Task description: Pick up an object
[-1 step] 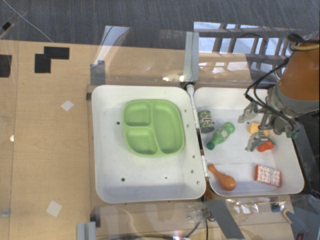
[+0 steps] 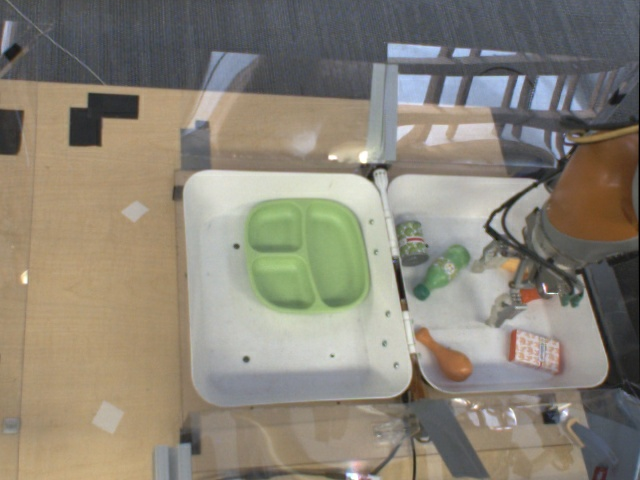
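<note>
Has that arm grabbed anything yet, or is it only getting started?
Nothing looks picked up yet. The green bottle, the small can, the orange drumstick toy and the red carton all lie on the floor of the right bin. In hand: the gripper hangs low over that bin, between bottle and carton. Left: closing on one object and lifting it. The green plate sits in the left bin.

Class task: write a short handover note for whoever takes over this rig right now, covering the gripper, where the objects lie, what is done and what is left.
Gripper: low over the right white bin, nothing seen between its fingers.
Right bin: green plastic bottle, small grey-green can at the divider, orange-brown toy drumstick near the front, red and white carton at front right.
Left white bin: green three-compartment plastic tray.
Done: no object lifted.
Left: grasp one object and raise it.
</note>
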### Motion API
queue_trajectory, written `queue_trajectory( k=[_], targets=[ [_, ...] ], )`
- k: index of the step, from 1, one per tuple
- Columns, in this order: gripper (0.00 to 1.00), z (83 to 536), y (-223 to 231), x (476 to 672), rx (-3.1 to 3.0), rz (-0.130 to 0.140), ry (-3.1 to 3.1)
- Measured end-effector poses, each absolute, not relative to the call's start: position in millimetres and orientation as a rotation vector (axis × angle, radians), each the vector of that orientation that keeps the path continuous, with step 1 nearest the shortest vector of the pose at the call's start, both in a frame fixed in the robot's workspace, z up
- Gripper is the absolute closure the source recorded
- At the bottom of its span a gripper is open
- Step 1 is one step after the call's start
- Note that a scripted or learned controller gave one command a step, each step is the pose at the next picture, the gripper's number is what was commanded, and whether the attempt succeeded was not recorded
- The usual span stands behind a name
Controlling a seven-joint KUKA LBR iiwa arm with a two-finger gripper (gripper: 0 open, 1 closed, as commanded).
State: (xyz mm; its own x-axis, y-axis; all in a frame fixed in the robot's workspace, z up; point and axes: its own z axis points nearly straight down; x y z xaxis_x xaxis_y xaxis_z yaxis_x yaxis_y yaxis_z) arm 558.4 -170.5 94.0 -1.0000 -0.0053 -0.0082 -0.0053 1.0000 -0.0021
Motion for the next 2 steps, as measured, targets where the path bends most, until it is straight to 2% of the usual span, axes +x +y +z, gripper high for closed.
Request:
queue_trajectory(
  k=[1,2],
  targets=[
    [1.0,107.6,-168.2,562.2,-0.021,-0.006,3.123],
    [1.0,178.7,-117.6,533.7,0.349,0.001,3.11]
  ],
)
